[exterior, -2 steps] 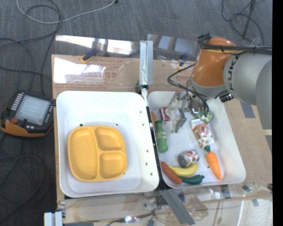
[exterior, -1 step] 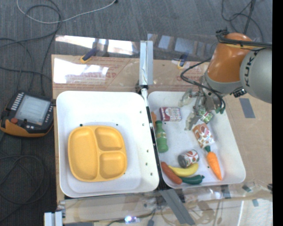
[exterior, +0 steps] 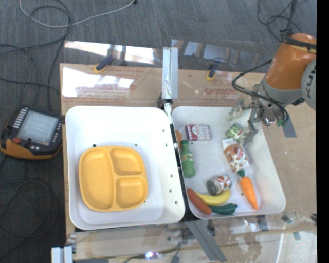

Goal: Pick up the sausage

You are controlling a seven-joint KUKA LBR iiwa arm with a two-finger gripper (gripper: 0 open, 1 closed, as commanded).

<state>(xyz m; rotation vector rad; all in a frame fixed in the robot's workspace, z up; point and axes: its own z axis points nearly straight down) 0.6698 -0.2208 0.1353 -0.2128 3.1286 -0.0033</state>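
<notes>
Bench point(exterior: 103, 85): two white bins side by side, dark carpet around. Gripper point(exterior: 253, 120): above right bin's point(exterior: 270, 154) far corner, fingers spread, gripping nothing. Sausage point(exterior: 198, 201): right bin's near-left corner, touching banana point(exterior: 216, 198). Left bin point(exterior: 113, 115): yellow divided tray point(exterior: 113, 177).

**Surroundings**

Dark grey carpet point(exterior: 128, 25) with loose cables point(exterior: 49, 15). Brown bench point(exterior: 298, 169), glare on clear panels point(exterior: 110, 82) along its far edge; metal post point(exterior: 169, 72) between them. Orange-and-black pendant point(exterior: 32, 132) on floor at left.
</notes>
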